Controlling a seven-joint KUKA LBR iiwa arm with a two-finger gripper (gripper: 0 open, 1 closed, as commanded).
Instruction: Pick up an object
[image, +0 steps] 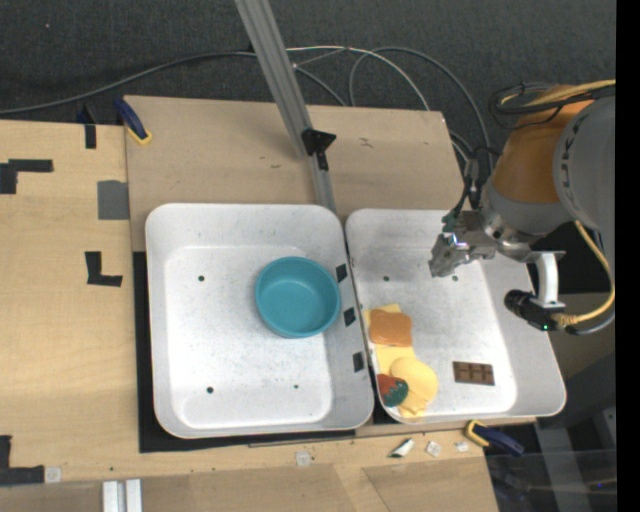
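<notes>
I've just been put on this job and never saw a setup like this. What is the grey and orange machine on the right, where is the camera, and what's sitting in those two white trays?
The machine is a robot arm; its end effector hangs over the far part of the right bin, and nothing shows between its fingers. The one camera sits fixed above the bench, looking down at a slant. The left bin holds a teal bowl. The right bin holds an orange block, a yellow piece with a small red and green item against it, and a brown chocolate-like bar lying apart nearer the arm's side.
</notes>
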